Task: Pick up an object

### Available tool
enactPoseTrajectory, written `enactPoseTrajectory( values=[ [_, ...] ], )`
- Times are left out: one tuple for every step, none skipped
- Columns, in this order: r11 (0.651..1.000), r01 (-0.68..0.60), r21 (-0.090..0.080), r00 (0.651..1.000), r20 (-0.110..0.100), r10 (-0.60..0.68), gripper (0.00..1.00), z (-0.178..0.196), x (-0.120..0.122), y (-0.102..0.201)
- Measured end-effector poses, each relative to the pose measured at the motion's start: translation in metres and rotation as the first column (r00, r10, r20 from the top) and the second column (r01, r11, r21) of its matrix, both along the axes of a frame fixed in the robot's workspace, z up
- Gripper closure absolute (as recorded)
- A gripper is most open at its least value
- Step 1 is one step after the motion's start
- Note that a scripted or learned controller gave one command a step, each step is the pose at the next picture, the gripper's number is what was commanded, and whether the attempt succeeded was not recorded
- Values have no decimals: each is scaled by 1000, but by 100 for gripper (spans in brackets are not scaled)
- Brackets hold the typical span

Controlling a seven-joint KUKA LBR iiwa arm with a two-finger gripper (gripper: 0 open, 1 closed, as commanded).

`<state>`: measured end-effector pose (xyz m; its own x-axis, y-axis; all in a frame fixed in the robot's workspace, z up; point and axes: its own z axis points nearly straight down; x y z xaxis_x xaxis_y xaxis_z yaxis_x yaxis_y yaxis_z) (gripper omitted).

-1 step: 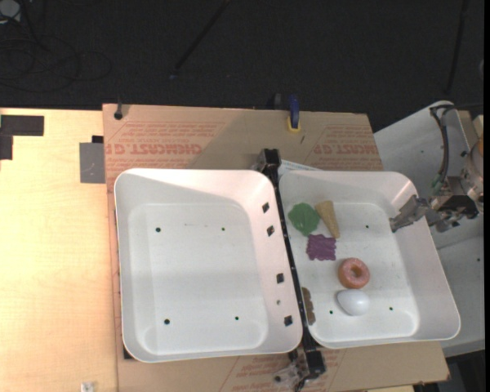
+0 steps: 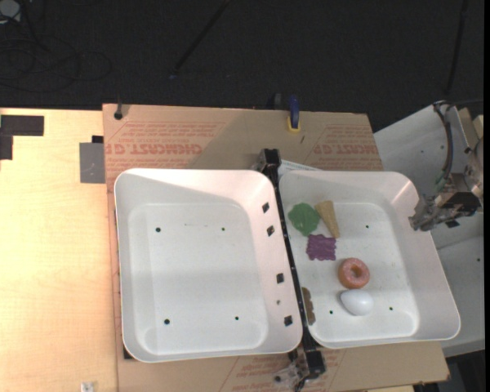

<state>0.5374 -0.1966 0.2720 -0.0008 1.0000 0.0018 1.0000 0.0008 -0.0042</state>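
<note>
My pincer [image 2: 429, 217] sits at the right edge of the scene, just outside the right rim of the right bin [image 2: 429, 313], level with the bin's far half; it reads as a small dark and metallic cluster, and I cannot tell how it is set from this slanted overhead view. Nothing is visible in it. The candidates for pickup all lie in the right bin, grouped toward its left and centre. Farthest back: a green lumpy piece [image 2: 304, 217], with a tan cone-shaped piece [image 2: 327, 216] just beside it on its right, the two about touching. Just nearer than these lies a purple ragged-edged piece [image 2: 321, 247], close under the cone. Nearer and to the right of it, an orange-pink ring like a doughnut [image 2: 354, 273]. Nearest of all, a white egg-shaped object [image 2: 358, 302], just beside the ring on its near side, hard to separate from the white floor. All five are well apart from my pincer. The left bin [image 2: 139, 333] stands beside the right one, the two joined along a dark clipped seam. Both rest on a brown cardboard sheet [image 2: 204, 141] over the pale wooden bench [image 2: 41, 260].
</note>
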Motion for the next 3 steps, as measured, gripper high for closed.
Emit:
enactPoseTrajectory(
  values=[
    [1000, -7, 0, 1000, 8, 7, 100, 59, -6, 71],
    [1000, -9, 1, 1000, 6, 9, 100, 102, -14, 158],
    [1000, -4, -1, 1000, -8, 4, 100, -43, 35, 198]
  ],
)
